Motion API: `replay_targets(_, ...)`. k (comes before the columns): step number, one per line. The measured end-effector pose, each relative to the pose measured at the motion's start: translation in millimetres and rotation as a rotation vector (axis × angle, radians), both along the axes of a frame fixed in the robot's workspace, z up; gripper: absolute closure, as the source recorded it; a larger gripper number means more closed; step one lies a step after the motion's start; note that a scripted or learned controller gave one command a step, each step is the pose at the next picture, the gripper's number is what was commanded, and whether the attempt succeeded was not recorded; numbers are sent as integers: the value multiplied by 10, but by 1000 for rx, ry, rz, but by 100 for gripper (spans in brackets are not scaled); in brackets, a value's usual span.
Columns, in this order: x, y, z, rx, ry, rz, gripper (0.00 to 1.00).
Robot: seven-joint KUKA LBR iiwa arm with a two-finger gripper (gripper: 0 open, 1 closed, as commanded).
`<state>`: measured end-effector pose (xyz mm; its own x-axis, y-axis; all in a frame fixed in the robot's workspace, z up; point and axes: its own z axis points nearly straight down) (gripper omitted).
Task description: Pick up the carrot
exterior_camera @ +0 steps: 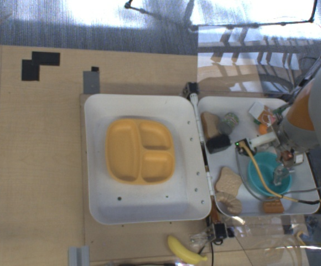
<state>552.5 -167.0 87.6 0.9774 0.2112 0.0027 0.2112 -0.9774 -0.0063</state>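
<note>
A small orange piece that looks like the carrot (264, 129) lies at the back of the right bin (310, 201), next to a white and red packet (262, 113); the arm's wrist hides part of it. My gripper (282, 173) hangs low over the teal bowl (260, 176) in the right half of that bin, in front of and to the right of the orange piece. I see nothing held in it.
The right bin also holds a brown wedge (208, 123), a grey-green lump (228, 119), a black object (218, 143), two tan pieces (228, 182) and an orange-brown block (272, 206). A yellow divided plate (141, 150) lies in the left bin (102, 201). A banana (185, 252) lies on the bench in front.
</note>
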Motion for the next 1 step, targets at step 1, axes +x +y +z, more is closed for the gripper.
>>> replay_targets(1, -113, -294, -5, -1, 0, -7, 0)
